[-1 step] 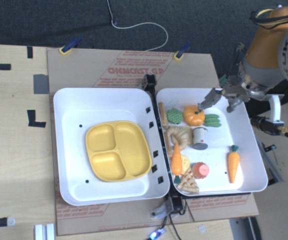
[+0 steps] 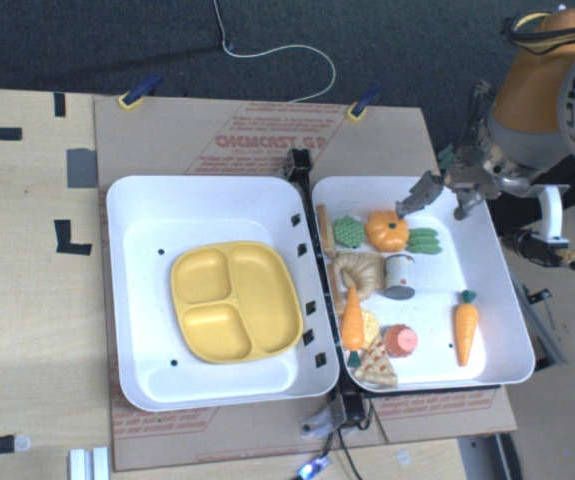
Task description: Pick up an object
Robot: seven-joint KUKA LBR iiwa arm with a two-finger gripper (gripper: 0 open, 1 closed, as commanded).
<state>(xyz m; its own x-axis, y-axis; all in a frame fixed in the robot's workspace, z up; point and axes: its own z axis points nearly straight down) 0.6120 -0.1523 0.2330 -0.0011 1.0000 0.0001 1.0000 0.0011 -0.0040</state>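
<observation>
Nearest the camera, at the 6 o'clock edge of the right bin, a pizza slice toy lies touching a small red round piece. Just at its 11 o'clock lies an orange carrot, pointing toward 12. A second carrot with a green top rests apart at the bin's 4 o'clock side. Near the bin's middle sits a small grey cylinder, with a pale beige croissant-like toy at its 9 o'clock. Toward 12 o'clock from these, an orange pumpkin sits between a green bumpy round toy and a green leafy piece.

Over the right bin's 1 o'clock corner hangs the gripper, its two fingers spread apart and grasping nothing; one fingertip hovers just at 1 o'clock of the pumpkin.

At 9 o'clock of all this, the left bin bears a yellow divided plate with three compartments.
</observation>
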